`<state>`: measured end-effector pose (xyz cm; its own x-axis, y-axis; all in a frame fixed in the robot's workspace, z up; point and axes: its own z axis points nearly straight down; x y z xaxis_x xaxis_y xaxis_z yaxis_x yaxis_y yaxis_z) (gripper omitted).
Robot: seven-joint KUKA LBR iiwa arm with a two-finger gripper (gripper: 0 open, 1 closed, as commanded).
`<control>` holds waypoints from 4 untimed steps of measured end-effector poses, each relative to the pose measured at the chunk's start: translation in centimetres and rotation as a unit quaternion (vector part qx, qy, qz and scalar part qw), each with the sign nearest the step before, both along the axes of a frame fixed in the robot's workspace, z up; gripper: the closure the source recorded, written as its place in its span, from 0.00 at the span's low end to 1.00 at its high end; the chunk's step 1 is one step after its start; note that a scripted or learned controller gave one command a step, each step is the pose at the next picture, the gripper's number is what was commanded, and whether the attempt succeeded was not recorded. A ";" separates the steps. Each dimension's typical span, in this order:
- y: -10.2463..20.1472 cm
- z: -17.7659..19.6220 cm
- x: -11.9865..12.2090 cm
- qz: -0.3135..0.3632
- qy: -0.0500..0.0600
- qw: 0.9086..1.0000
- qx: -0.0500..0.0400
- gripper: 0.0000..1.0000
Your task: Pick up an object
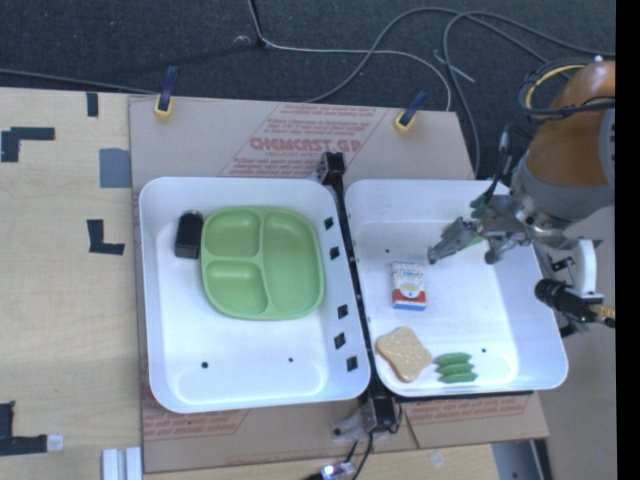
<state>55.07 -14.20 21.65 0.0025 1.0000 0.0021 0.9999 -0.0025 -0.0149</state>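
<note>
**Inspector A:** What is recorded in the left bin (160,298)?

**Inspector B:** A small black block (188,235) is seen near its upper left part, touching or just beside the left edge of a green divided plate (263,264). The plate is laid flat, with three compartments, and nothing is noted in them.

**Inspector A:** And the right bin (520,318)?

**Inspector B:** A small carton (407,285), white with blue and orange print, is found lying near the bin's middle. Below it, near the front wall, a slice of toast (403,353) is seen, and just beside that, to its right, a green pea pod (455,366). The two are close; contact cannot be confirmed.

**Inspector A:** The gripper?

**Inspector B:** The gripper (446,247) is held over the upper part of the right bin, up and to the right of the carton and apart from it. Nothing is seen between the fingers. Whether they are spread or pressed together cannot be told at this slant.
</note>
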 end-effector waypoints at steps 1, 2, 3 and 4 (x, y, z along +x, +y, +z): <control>0.0 0.7 0.3 0.002 -0.007 1.000 -0.001 0.00; 0.5 -5.6 0.5 0.002 -0.004 1.000 -0.001 0.00; 0.0 -10.4 -0.2 0.001 -0.005 1.000 -0.001 0.00; -0.1 -12.9 0.0 0.002 -0.008 1.000 -0.001 0.00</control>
<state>55.03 -14.26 8.76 -0.0010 1.0000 0.0009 1.0000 0.0010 0.0011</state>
